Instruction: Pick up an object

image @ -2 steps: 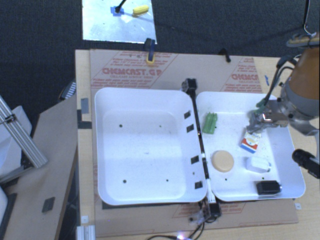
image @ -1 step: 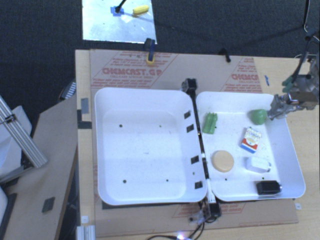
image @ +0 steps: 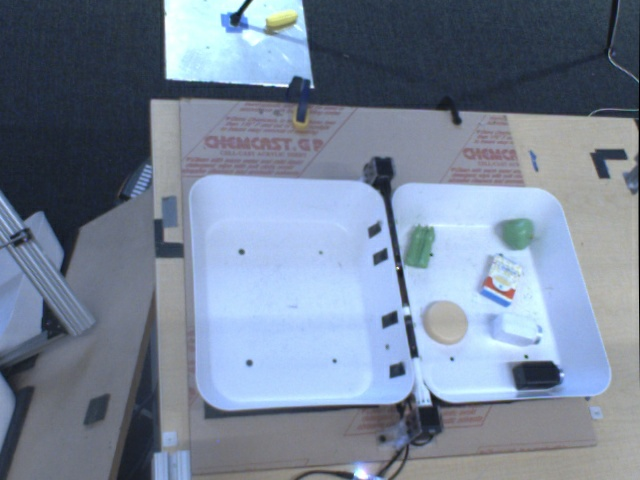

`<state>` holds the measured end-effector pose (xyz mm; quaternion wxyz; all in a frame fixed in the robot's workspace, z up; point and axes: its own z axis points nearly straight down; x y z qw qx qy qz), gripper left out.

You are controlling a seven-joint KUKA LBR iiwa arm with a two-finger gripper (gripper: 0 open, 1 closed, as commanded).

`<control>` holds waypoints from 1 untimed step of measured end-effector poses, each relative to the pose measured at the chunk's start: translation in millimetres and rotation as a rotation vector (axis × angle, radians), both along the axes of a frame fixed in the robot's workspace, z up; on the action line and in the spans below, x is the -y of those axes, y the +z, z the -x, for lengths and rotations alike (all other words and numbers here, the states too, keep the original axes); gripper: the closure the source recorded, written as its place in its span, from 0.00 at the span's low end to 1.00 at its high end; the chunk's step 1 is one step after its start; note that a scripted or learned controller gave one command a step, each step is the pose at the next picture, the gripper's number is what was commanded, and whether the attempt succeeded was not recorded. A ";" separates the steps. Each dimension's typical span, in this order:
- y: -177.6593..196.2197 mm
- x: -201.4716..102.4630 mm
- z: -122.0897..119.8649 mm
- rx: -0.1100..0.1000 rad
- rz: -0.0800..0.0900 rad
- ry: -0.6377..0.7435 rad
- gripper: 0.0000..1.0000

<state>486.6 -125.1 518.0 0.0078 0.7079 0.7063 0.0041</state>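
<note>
You are at the very start, nothing lifted and the gripper's state impossible to tell, so choose from the right bin [image: 575, 298], say the tan disc [image: 446, 322] near its left wall, then descend there.

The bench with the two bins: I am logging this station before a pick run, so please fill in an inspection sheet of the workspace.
Surface: wooden bench bearing a printed sheet and two white bins side by side.
Job's things: right bin holds a green block, green round piece, small printed box, tan disc, white piece, black piece.
Clutter: left bin, nothing seen inside.
Grippers: nothing seen.
Cables: wires at the front edge; black cable on the floor.
Surroundings: dark floor, metal plate with a yellow piece.
</note>
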 end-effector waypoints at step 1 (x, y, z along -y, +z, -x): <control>13.1 2.0 0.0 -0.012 -0.003 0.004 1.00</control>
